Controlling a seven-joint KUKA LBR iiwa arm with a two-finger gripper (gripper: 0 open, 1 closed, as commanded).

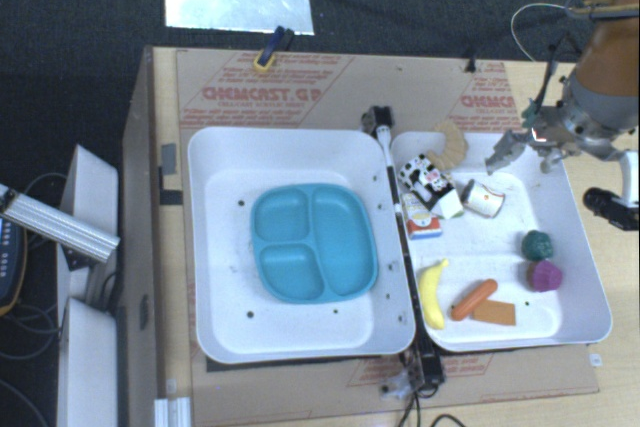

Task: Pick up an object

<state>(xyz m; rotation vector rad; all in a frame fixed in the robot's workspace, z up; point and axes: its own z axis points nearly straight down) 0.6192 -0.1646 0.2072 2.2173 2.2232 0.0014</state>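
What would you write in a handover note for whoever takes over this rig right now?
Gripper: above the right bin's far edge, holding nothing visible.
Right bin holds: banana, carrot, orange wedge, green ball, magenta ball, a black-and-white toy, small white cup.
Left bin: blue divided tray.
Done: nothing picked yet.
Left: choose an object, grasp, lift.

Glossy white plastic bins on a matt cardboard sheet.
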